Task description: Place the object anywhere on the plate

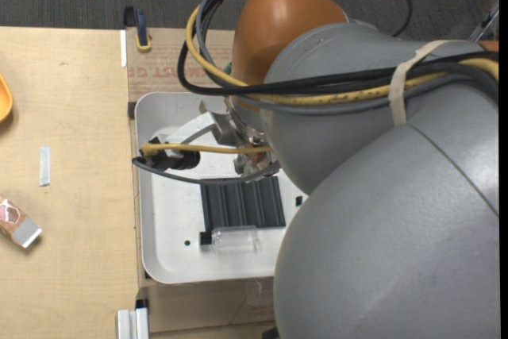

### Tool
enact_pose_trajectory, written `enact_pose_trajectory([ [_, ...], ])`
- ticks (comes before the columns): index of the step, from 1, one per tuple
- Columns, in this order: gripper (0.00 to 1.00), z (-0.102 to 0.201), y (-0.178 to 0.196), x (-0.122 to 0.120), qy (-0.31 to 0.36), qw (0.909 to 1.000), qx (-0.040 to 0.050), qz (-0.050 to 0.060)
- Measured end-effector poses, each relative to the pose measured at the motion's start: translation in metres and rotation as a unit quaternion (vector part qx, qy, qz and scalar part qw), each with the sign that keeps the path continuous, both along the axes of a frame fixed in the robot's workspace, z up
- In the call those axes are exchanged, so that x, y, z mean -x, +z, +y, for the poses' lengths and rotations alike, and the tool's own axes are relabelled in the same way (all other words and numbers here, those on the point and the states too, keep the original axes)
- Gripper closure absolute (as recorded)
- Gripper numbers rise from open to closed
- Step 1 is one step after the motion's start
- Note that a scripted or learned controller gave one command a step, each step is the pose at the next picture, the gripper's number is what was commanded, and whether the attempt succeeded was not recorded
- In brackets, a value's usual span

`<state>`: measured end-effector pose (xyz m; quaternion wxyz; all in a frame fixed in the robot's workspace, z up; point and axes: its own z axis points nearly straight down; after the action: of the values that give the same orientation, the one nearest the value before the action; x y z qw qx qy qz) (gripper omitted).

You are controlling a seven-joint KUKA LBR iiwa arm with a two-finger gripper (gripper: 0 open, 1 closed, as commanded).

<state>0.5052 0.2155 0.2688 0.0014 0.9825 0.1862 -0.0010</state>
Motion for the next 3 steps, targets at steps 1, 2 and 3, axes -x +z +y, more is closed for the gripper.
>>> enact_pose_trajectory([
  [1,1.00,0.011,-0.009,-0.024,-0.089,0.9960,0.0002,-0.001],
  [2,1.00,0.012,0.043,0.027,-0.089,0.9960,0.0007,-0.001],
  [3,1.00,-0.021,-0.045,-0.066,0.048,0.9989,0.0007,0.002],
])
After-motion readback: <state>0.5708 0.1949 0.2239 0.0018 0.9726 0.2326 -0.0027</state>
